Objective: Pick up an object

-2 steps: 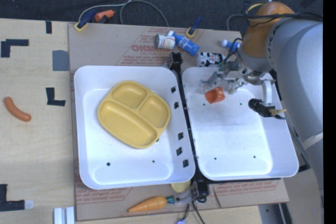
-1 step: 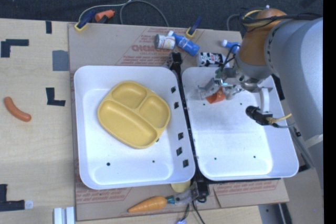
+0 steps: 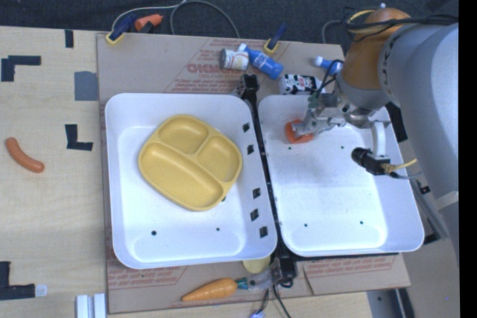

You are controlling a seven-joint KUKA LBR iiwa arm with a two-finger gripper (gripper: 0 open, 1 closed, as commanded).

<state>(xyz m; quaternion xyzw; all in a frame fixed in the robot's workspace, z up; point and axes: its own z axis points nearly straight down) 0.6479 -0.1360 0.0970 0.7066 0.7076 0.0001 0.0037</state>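
carrot (image 3: 210, 290) on bench's near edge, outside bins. gripper (image 3: 311, 124) low at right bin's (image 3: 343, 234) far-left corner, over small orange object (image 3: 299, 133), likely the pick target; claw state: cannot tell.

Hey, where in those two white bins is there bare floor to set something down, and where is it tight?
The right bin has the most room: its near and middle floor, below the orange object, is bare. The left bin has a bare strip along its near edge, below the yellow divided plate. It is crowded at the right bin's far corner, where the gripper sits at the orange object.
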